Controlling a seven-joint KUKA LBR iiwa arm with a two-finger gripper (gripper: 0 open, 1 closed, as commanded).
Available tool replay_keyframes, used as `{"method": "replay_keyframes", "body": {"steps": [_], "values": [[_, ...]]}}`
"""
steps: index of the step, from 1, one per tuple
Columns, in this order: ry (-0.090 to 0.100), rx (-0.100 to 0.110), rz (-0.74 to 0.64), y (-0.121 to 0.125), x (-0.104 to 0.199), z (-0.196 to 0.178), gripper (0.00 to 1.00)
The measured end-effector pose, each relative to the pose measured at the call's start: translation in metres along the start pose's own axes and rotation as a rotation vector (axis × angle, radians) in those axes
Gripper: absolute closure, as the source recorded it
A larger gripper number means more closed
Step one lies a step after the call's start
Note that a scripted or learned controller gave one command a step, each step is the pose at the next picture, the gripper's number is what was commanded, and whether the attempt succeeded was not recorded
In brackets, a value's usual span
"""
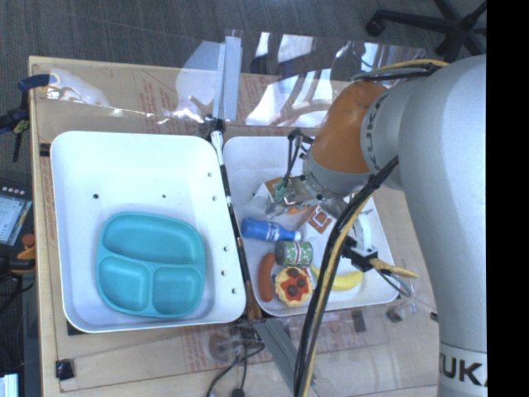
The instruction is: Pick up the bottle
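Bench carries two white bins; left bin (pixel 74 164) holds teal tray (pixel 151 263). Bottle (pixel 266 231) lies flat in right bin (pixel 248 160), touching can (pixel 294 253), near hotdog (pixel 265 276), banana (pixel 343 281). Gripper (pixel 289 193) just beyond bottle, finger state: cannot tell. Risk: clutter crowds the grasp, round bottle rolls, can grabbed instead

**Bright, even light with glare at the back**

Strong overhead light washes the two white bins, the left bin (pixel 132 164) nearly overexposed. Clear plastic sheeting (pixel 281 64) behind the bins throws hard white reflections. The arm (pixel 430 139) casts soft shadow over the right bin (pixel 248 164). Focus is slightly soft overall; small items look smeared. The floor (pixel 124 15) is dim.
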State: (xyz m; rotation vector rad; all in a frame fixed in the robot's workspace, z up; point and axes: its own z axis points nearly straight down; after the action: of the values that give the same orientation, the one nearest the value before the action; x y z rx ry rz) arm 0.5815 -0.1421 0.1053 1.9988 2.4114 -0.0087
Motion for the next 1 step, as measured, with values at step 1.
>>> {"method": "replay_keyframes", "body": {"steps": [1], "values": [[0.000, 0.000, -0.001, 0.0000, 0.0002, 0.0000, 0.00]]}}
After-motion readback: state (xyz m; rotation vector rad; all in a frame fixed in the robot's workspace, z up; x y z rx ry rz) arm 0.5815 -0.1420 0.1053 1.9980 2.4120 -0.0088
